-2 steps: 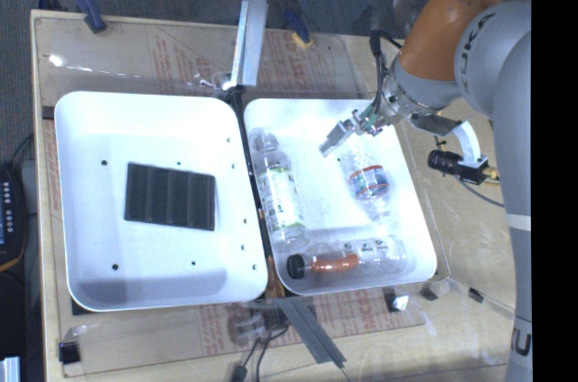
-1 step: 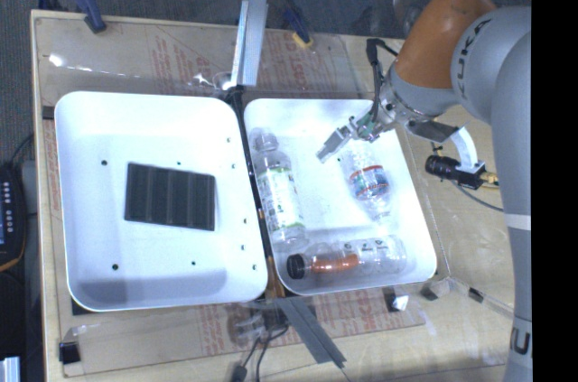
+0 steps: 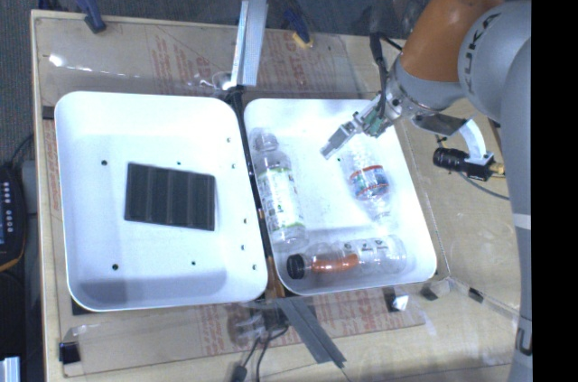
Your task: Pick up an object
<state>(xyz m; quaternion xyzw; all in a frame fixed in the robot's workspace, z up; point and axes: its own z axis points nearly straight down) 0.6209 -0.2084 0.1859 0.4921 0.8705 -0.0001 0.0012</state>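
Three clear plastic bottles lie in the right bin (image 3: 420, 218). One bottle with a red and blue label (image 3: 370, 184) lies near the bin's middle, toward its right wall, slanted. A second bottle with a green and white label (image 3: 275, 187) lies along the bin's left wall, its cap toward the far edge. A third bottle with a black cap and brown contents (image 3: 348, 258) lies along the near wall, cap pointing left. The gripper (image 3: 343, 139) hangs over the far part of this bin, just above the upper end of the red and blue labelled bottle; whether its fingers are spread or closed cannot be told, and nothing is seen between them. The left bin (image 3: 81, 191) holds a dark ribbed rectangular pad (image 3: 170, 196) near its centre. Both bins sit side by side on the tabletop (image 3: 470, 317), touching along their shared edge.
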